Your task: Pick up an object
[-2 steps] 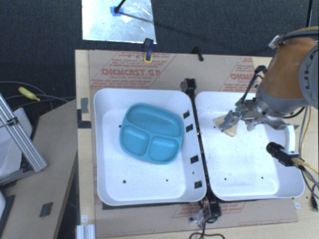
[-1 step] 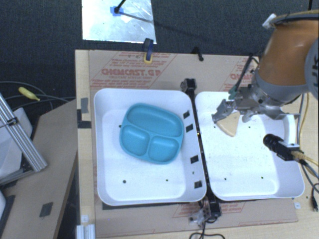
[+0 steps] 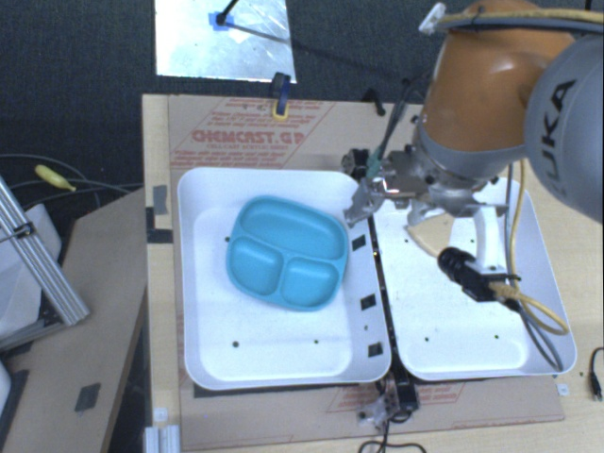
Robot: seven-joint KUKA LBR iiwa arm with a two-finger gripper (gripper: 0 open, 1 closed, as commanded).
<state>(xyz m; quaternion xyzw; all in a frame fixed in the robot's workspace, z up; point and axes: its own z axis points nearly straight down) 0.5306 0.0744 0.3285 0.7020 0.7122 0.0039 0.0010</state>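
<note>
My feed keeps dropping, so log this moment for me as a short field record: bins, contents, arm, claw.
left bin: holds one blue divided plate, three compartments, lying flat, tilted toward the bin's upper right
right bin: a tan wedge-shaped piece near its upper left, partly under the arm
arm: reaches in from the right, over the right bin's upper part
claw: at the divider between bins, by the plate's upper right rim
grasp: nothing seen held
</note>
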